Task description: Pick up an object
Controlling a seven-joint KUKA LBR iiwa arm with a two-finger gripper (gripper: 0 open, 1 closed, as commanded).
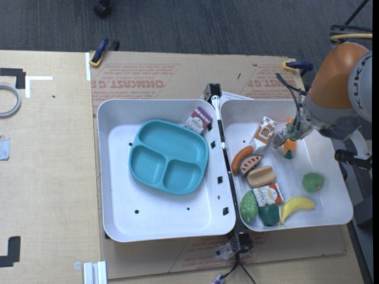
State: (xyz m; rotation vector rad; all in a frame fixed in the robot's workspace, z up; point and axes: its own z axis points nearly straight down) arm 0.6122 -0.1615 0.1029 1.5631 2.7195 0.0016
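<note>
Here, the grey two-finger gripper (286, 136) hangs low inside the right-hand shallow white plastic bin (331, 218), near its upper right area; the arm's orange band (334, 76) shows above it, reaching in from the right. The view is too small and cluttered there to tell how the gripper is set. A small orange toy carrot with a green top (288, 148) sits right at the tip of the gripper, touching or nearly touching it (which of the two cannot be told).

Just to the left of the gripper lies a small orange-and-white printed carton (265, 131), tilted. Below that, a red toy hot dog sausage (241, 158) lies at a slant beside a red watermelon slice with a green rind (253, 161). Lower still sit a tan toy bread roll (261, 176), then a small printed snack packet (267, 193). Along the bin's lower edge are a light green bumpy toy vegetable (249, 206), a dark green toy pepper (269, 214) and a yellow toy banana (296, 207). A round green toy apple (313, 182) rests apart, toward the right wall.

The left-hand white bin (118, 218) holds a teal plastic divided plate with three compartments (169, 157) and, just beyond its upper right corner, a small crumpled printed wrapper (198, 120). Both bins stand on a sheet of brown cardboard (136, 76).
</note>
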